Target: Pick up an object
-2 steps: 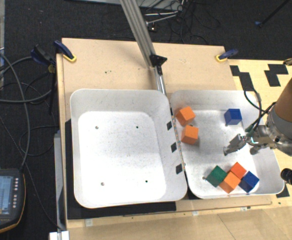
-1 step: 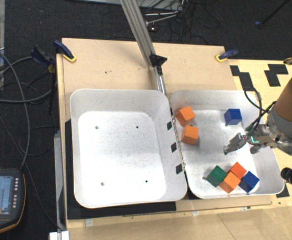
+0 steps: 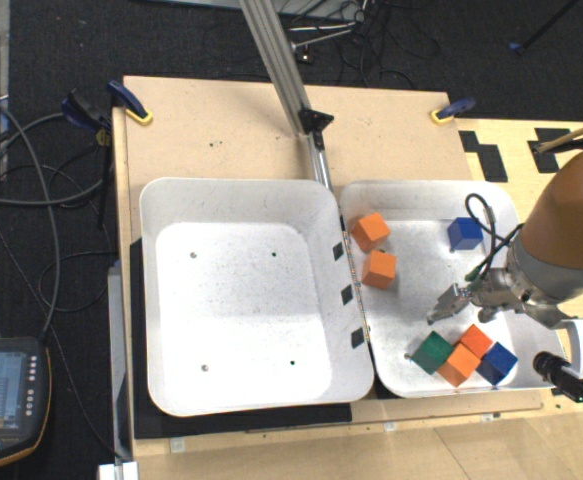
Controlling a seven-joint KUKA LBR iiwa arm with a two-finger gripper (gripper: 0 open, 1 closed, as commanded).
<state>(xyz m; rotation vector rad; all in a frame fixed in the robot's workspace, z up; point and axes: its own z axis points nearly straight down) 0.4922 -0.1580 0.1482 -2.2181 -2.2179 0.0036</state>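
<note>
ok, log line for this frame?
pincer over right bin | nothing seen held | above green block cluster | left bin untouched

Arm (image 3: 571, 228): rounded orange band over grey wrist; looped black cable (image 3: 483, 218); metallic grey gripper (image 3: 453, 306).

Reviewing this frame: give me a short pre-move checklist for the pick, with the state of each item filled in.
1. Objects within reach in the right bin: ok, blocks lie there.
2. Gripper over the right bin: ok, above bare floor left of the cluster.
3. Gripper lined up on a target: not ok, the green block sits below it, apart.
4. Target free-standing: not ok, the green block, two orange blocks and a blue block are bunched together.
5. Easier options: ok, the lone blue block stands apart.
6. Finger state: cannot tell.
</note>
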